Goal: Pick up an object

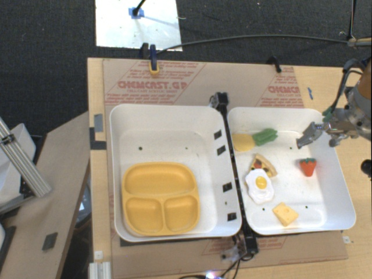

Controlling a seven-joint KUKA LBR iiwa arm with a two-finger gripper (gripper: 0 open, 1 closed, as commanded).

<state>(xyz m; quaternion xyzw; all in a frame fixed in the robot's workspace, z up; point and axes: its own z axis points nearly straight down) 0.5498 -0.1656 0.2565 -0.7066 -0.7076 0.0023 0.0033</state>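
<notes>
Bench sheet (pixel 152 86) reads "CHEMCAST GP"; end effector (pixel 309 136) state unclear above right bin (pixel 343 214).

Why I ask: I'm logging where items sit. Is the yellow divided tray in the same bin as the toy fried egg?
No, the yellow tray lies in the left bin, the fried egg in the right bin.

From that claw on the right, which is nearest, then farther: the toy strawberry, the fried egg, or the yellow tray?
1. Strawberry, just below the gripper, right bin.
2. Fried egg, mid right bin, down-left.
3. Yellow tray, in the left bin.
</notes>
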